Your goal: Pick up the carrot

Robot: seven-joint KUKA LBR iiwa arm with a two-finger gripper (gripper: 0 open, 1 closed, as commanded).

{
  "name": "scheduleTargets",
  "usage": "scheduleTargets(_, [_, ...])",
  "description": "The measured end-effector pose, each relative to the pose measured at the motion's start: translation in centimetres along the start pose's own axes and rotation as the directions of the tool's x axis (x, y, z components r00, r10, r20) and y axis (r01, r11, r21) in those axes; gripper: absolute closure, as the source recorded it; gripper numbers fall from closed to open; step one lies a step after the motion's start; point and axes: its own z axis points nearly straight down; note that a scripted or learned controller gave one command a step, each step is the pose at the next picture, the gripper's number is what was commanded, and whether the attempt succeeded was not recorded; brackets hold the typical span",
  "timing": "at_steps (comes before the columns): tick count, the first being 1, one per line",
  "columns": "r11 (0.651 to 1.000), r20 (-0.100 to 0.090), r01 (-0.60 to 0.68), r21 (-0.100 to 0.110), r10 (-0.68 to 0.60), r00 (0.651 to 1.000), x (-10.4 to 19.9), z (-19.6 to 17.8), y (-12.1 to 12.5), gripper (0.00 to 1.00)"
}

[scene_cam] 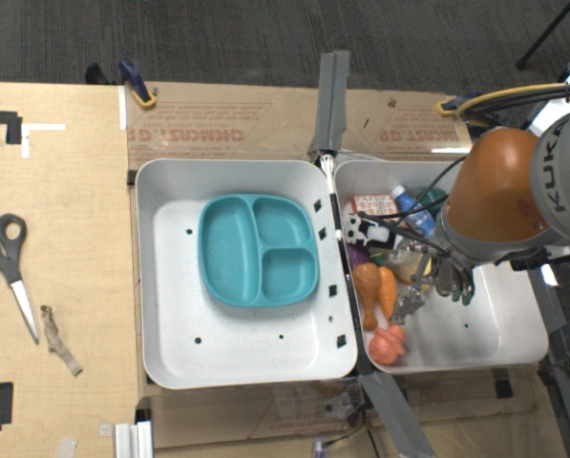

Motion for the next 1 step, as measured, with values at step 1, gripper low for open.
scheduleTargets(1, [0.999,0.001,-0.049,0.0,0.049,0.999,0.6,0.05,-0.16,0.0])
